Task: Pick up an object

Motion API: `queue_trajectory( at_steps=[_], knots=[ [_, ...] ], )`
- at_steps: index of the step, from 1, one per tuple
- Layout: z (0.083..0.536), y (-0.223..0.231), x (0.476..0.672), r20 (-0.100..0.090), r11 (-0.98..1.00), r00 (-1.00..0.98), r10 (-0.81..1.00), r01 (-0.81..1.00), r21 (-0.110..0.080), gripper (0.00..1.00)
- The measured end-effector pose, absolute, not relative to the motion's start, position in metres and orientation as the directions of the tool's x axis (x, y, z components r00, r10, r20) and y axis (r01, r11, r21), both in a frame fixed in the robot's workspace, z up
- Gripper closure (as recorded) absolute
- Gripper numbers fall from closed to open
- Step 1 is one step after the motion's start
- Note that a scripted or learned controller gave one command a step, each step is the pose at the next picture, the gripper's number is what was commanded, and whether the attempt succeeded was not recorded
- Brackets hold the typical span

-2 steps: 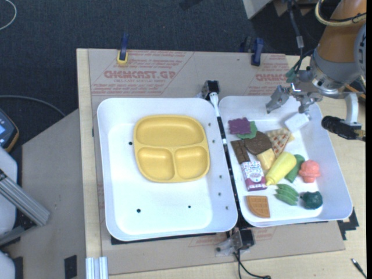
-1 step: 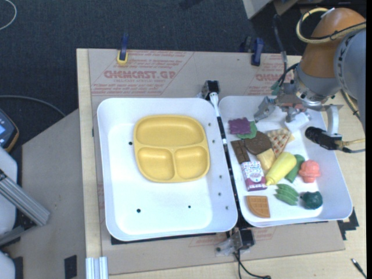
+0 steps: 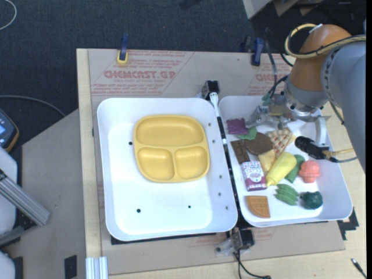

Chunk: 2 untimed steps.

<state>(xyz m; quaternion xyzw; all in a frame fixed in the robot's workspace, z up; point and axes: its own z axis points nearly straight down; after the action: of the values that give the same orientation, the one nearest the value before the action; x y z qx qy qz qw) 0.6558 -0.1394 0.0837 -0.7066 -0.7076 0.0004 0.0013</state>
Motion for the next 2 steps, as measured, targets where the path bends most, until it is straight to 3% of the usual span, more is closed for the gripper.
queue_trajectory(
  at_steps=[1,2],
  knots=[
    [0.099,-0.139,0.659,0.0,0.003,-0.003,1.0,1.0,0.007,1.0],
    [0.164,-0.14,0.662,-0.003,0.001,-0.001,1.0,1.0,0.009,1.0]
  ],
)
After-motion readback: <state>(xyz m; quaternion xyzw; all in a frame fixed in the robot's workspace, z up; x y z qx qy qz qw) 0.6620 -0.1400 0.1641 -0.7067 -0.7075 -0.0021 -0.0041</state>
